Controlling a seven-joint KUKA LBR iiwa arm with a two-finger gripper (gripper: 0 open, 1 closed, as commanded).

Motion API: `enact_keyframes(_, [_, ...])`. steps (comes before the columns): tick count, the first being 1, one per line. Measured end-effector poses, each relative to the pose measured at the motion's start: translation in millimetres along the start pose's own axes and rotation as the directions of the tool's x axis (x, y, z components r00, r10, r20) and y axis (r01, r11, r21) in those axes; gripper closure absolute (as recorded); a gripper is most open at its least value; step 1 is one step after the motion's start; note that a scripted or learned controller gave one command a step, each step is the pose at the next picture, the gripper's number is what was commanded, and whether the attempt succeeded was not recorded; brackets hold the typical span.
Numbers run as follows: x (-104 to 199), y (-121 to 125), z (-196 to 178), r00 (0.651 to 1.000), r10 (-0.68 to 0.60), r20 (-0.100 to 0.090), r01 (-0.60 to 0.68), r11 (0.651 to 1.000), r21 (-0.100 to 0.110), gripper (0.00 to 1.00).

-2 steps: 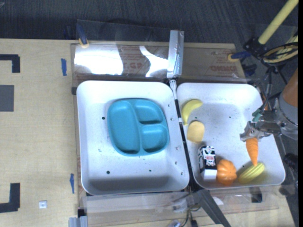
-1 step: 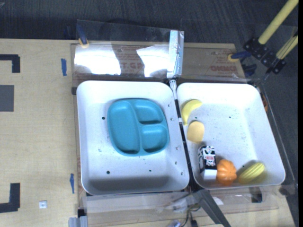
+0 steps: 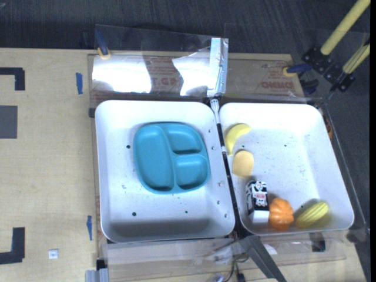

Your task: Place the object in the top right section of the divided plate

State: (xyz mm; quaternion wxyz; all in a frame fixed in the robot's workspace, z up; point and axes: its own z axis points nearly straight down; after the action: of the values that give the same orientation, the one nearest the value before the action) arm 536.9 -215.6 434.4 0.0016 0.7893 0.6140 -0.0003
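Note:
A blue divided plate (image 3: 170,156) lies in the left white bin (image 3: 117,204), with one large section on its left and two smaller ones on its right. All three sections hold nothing. In the right bin (image 3: 305,140) several small objects lie along the left and front walls: a yellow banana-like piece (image 3: 236,135), a pale yellow rounded piece (image 3: 242,163), a black-and-white cow figure (image 3: 257,197), an orange pumpkin-like piece (image 3: 281,213) and a yellow-green lemon-like piece (image 3: 312,213).
A shiny clear panel (image 3: 158,69) stands behind the left bin. Yellow rods with black clamps (image 3: 335,46) rise at the upper right. A tan bench (image 3: 41,169) stretches to the left of the bins.

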Motion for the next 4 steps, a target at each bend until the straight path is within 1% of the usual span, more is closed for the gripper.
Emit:
enact_keyframes(1, [-13, -55, -1, 0.980, -0.197, -0.003, 0.197, 0.980, 0.003, 1.00])
enact_keyframes(2, [-7, -6, 0, 0.992, -0.129, 0.000, 0.129, 0.992, 0.000, 1.00])
enact_keyframes(3, [-14, -44, -2, 0.977, -0.212, -0.002, 0.212, 0.977, 0.002, 1.00])
enact_keyframes(4, [-8, -13, 0, 0.965, -0.263, 0.000, 0.263, 0.965, -0.001, 1.00])
